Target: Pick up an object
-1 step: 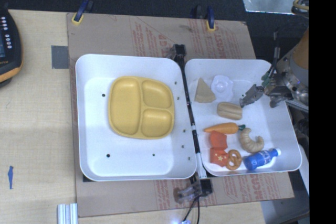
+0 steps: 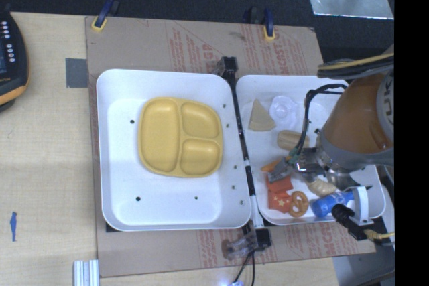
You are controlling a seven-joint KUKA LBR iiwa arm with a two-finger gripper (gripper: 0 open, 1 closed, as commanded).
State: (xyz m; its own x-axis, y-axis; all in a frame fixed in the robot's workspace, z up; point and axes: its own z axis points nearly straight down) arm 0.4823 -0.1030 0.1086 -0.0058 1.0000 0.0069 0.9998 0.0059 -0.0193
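Observation:
The right bin point(image 2: 249, 87) holds several small objects: a tan wedge point(image 2: 261, 117), a clear plastic cup point(image 2: 283, 106), a tan cylinder point(image 2: 289, 139), an orange piece point(image 2: 271, 166), a red block point(image 2: 279, 189), a brown pretzel point(image 2: 298, 203) and a blue object point(image 2: 326, 205). My gripper point(image 2: 305, 168) is low inside this bin, just right of the orange piece and above the red block. The grey and orange wrist hides the bin's right half. I see nothing clearly held.
The left bin point(image 2: 117, 211) holds a yellow divided plate point(image 2: 179, 136). Both bins rest on a cardboard sheet point(image 2: 167, 43) clamped at the back. A black controller point(image 2: 8, 53) lies at the bench's far left.

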